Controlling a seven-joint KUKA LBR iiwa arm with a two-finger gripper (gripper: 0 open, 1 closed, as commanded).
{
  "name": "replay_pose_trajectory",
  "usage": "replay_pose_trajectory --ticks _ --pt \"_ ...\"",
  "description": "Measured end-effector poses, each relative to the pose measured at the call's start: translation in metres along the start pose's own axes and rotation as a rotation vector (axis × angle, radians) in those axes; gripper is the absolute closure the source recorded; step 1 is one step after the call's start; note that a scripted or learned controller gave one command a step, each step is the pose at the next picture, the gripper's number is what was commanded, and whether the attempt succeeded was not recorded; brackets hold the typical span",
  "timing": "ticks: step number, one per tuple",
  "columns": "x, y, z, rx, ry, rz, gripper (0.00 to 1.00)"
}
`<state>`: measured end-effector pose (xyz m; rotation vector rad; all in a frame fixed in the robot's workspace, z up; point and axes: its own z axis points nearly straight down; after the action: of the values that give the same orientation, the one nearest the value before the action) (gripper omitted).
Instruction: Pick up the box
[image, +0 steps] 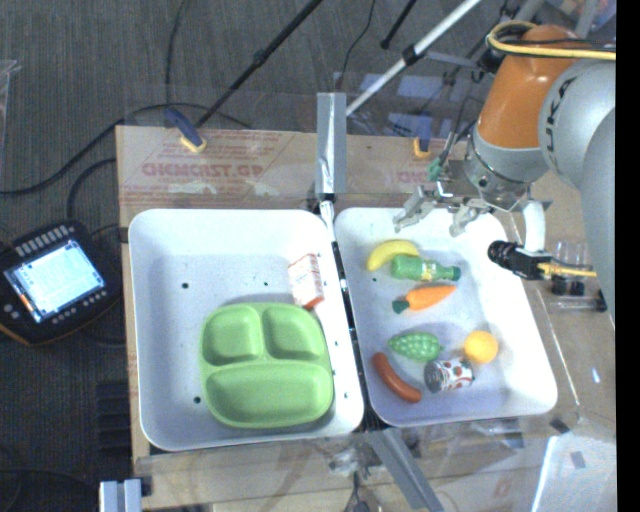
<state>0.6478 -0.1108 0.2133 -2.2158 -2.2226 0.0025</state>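
- The gripper (438, 211) hangs over the far edge of the right bin (520, 340), at about 12 o'clock of that bin.
- Its two fingers are spread wide apart, and nothing is between them.
- The box (306, 280) is small, orange and white. It lies in the left bin (165, 300), at about 3 o'clock, close to the wall next to the right bin.
- The box is well apart from the gripper.
- A green tray (266, 364) with three parts fills the near half of the left bin. The box is just beside its far right corner.
- In the right bin, a yellow banana (390, 252) lies near the far side, and a green bottle (423, 268) lies on its side just next to it.
- An orange carrot (424, 298) lies just below the bottle.
- A bumpy green vegetable (415, 346) sits near the middle of that bin.
- A red sausage (396, 377) lies at about 7 o'clock, and a small can (448, 374) lies beside it.
- A round orange fruit (481, 346) sits at about 4 o'clock, close to the can.
- A black tablet with a lit screen (50, 282) sits to the left of the surface.
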Motion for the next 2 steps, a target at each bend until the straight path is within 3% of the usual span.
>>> replay_pose_trajectory --ticks 1,2 --pt "-0.042 -0.02 0.109 -0.001 0.0 0.207 0.0" --pt "-0.066 -0.061 0.024 -0.002 -0.001 -0.17 0.0"
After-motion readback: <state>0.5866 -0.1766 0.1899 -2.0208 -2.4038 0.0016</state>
